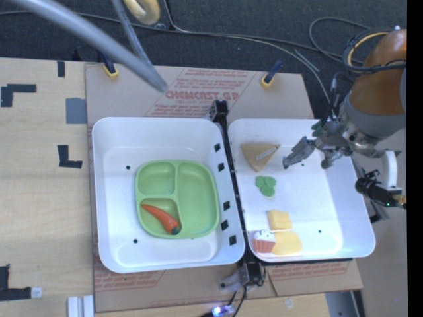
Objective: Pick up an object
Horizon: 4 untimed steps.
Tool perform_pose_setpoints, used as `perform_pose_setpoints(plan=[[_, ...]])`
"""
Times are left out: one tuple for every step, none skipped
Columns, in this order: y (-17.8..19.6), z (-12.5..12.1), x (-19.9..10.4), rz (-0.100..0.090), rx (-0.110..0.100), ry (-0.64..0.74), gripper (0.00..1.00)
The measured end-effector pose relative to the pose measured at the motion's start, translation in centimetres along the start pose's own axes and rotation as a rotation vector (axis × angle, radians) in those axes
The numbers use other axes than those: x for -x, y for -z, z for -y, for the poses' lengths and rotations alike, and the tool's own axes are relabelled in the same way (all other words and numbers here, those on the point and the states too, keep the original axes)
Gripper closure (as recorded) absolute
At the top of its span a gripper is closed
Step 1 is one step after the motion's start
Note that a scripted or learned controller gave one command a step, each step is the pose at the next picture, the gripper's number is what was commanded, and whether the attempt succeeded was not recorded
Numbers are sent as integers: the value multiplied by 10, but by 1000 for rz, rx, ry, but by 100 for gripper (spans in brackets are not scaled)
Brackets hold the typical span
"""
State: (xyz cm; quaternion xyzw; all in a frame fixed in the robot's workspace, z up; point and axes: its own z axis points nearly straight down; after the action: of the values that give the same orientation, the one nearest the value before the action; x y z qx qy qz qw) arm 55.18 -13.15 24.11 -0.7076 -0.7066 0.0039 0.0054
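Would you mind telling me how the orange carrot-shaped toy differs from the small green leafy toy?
The orange carrot-shaped toy is long and tapered; the small green leafy toy is squat and lumpy. The carrot lies in a compartment of the green divided plate in the left white bin; the leafy toy sits on the bare floor of the right white bin. Both look like play food.

The divided plate [177,198] holding a carrot [160,217] lies in the left bin [106,177]; food pieces lie in the right bin [344,223].
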Motion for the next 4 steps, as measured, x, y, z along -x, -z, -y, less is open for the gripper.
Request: perform_pose_setpoints(plan=[[6,-2,0,2,11,3,0],[-56,4,0,2,6,1,0],[-100,6,3,3,7,2,0],[-154,7,2,3,9,3,0]])
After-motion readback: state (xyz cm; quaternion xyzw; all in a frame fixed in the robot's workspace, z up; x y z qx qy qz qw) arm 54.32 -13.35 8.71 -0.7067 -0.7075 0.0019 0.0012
